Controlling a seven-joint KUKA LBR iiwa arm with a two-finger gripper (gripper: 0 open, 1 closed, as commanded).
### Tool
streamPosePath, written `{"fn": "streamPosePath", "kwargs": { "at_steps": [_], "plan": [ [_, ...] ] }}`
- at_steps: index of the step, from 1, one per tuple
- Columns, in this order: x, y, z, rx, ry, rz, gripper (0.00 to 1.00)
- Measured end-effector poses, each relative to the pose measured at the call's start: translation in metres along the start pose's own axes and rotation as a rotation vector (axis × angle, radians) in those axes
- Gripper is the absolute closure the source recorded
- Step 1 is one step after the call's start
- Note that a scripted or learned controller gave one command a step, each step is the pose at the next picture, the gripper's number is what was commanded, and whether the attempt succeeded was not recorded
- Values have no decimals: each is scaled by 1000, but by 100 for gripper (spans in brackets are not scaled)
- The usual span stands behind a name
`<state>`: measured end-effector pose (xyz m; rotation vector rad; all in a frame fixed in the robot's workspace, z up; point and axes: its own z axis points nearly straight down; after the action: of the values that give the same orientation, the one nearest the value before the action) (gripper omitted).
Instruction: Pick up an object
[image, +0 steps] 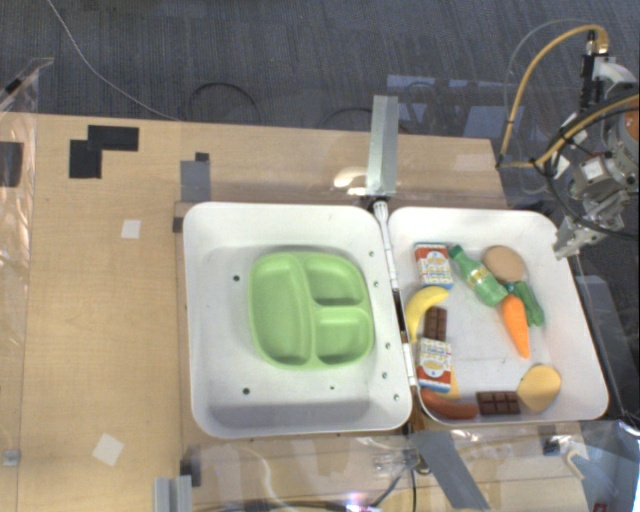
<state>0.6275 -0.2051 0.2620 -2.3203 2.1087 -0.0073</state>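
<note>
Right bin (590, 345), front to back: sausage (448, 406), chocolate bar (497, 403) and yellow round piece (539, 388) along the near wall; small carton (436, 363); banana (421, 309); carrot (516, 326); green bottle (476, 277); brown bun (505, 264); second carton (433, 265). Left bin (200, 330): green divided plate (308, 308). Gripper (580, 238): hanging at the right bin's far right corner, off the objects; whether it is spread or closed cannot be made out.
</note>
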Motion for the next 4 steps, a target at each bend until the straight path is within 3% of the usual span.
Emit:
{"fn": "streamPosePath", "kwargs": {
  "at_steps": [1,2,3,4],
  "plan": [
    [-22,-28,-114,10,2,155,100],
    [-23,-29,-124,14,-2,155,100],
    [3,-42,-27,-6,-4,-11,100],
    [-4,-43,-5,0,0,-160,100]
  ]
}}
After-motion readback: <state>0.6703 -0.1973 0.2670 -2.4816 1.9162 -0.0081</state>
